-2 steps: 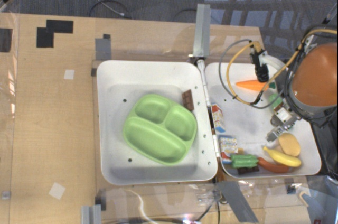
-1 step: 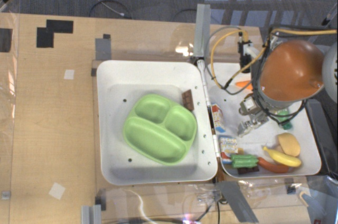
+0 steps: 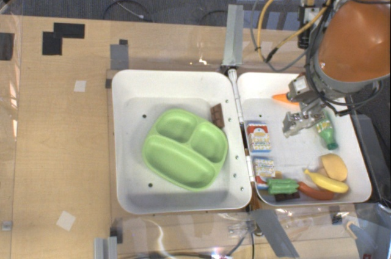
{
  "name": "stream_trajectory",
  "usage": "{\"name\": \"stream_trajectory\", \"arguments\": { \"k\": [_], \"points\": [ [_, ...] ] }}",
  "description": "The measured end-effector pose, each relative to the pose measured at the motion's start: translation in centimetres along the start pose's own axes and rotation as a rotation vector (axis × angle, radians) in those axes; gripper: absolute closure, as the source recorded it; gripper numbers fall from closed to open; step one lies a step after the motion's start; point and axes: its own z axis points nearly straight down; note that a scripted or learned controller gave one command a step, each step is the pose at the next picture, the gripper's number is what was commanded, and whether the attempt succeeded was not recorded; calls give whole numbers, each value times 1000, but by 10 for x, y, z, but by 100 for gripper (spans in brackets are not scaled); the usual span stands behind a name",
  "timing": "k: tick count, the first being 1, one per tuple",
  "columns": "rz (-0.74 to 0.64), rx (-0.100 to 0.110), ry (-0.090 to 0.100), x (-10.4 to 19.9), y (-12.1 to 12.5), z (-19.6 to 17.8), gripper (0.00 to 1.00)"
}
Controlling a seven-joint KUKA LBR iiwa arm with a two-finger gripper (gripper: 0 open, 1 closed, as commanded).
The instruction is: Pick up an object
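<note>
- A pale wooden bench [image 3: 55, 148] seen from above at a slant, with two shallow white plastic bins set side by side on it.
- The left white bin [image 3: 131, 190] holds a lime-green plastic plate with three compartments [image 3: 185, 148], lying tilted near the bin's middle.
- A small dark brown rectangular block [image 3: 217, 116] lies just beside the plate's upper right edge, close to the wall between the bins.
- The right white bin [image 3: 259, 90] holds the rest of the items.
- The grey arm with its orange band [image 3: 354, 38] reaches in from the right, over the right bin's upper part.
- Its metal two-finger gripper [image 3: 294, 124] hangs low over the bin floor. Whether the claw is wide or narrow cannot be told, and no item is seen in it.
- An orange carrot-shaped toy [image 3: 283, 98] lies near the bin's top, partly hidden by the wrist.
- A green plastic bottle [image 3: 326, 134] lies just right of the gripper.
- Two small printed cartons, red, white and blue [image 3: 259, 137] and [image 3: 264, 166], lie along the left wall.
- At the bottom lie a green block [image 3: 283, 184], a red-orange long item [image 3: 314, 192], a yellow banana [image 3: 327, 182] and a tan potato-shaped lump [image 3: 334, 166], close together.
</note>
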Motion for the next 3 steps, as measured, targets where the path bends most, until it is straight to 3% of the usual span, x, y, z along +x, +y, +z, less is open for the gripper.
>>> {"name": "stream_trajectory", "arguments": {
  "k": [1, 2, 3],
  "points": [
    [-270, -17, -7, 67, -16, 60, 100],
    [-91, -10, -6, -26, -38, 13, 100],
    [-391, -11, -6, 21, -72, -17, 100]
  ]
}}
